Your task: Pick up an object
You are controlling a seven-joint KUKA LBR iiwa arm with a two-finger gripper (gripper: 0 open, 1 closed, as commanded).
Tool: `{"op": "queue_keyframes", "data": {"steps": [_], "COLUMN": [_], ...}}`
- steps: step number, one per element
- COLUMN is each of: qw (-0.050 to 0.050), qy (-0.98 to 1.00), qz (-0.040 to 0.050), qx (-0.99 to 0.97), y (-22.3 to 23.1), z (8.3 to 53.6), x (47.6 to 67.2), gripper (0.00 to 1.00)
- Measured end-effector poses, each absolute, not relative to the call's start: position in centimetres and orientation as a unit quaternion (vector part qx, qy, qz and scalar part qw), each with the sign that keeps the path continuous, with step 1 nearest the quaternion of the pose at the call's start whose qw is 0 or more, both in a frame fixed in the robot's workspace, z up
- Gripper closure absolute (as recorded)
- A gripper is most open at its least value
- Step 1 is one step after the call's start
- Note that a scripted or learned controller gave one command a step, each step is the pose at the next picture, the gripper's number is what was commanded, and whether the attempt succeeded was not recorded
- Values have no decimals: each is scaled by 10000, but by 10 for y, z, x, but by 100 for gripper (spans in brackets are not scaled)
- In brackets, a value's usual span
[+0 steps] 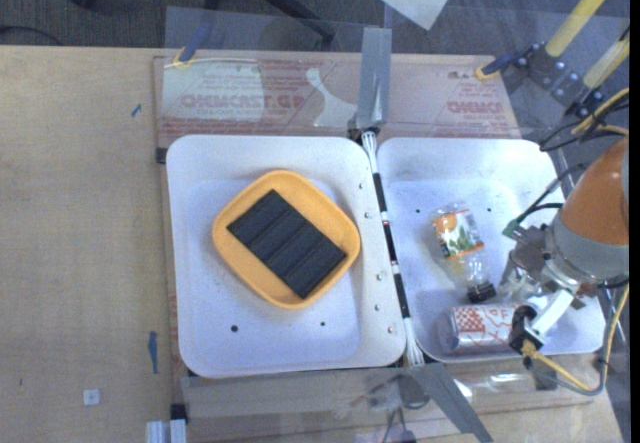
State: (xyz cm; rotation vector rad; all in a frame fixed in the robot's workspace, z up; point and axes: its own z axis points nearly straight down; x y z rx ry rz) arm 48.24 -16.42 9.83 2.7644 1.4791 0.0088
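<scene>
On the counter (80, 231) sit 2 white bins side by side. The right bin (420, 171) holds 3 small things. A red-and-white tube (478, 325) lies on its side at the bin's 6 o'clock, its long axis running roughly 9 to 3 o'clock, with a grey end pointing toward 9. A clear packet (457, 236) with orange and green contents lies near the bin's middle, its long axis about 12 to 6. A small black clip (481, 289) lies between the packet and the tube, close to both.

The end effector (522, 283) sits low over the right bin at about 4 o'clock, just beside the clip and the tube's 3 o'clock end; whether it is apart or together cannot be told.

The left bin (200, 171) holds an orange plate (232, 231), turned diamond-wise, with a black ribbed pad (286, 243) lying flat on it.
</scene>
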Motion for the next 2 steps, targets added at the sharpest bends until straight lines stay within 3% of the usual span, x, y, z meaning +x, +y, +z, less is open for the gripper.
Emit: {"op": "queue_keyframes", "data": {"steps": [1, 2], "qw": [31, 5], "qy": [4718, 4546], "qz": [28, 14], "qx": [8817, 8907], "y": [-164, -101], "z": [98, 90], "x": [482, 544], "gripper": [0, 0]}}
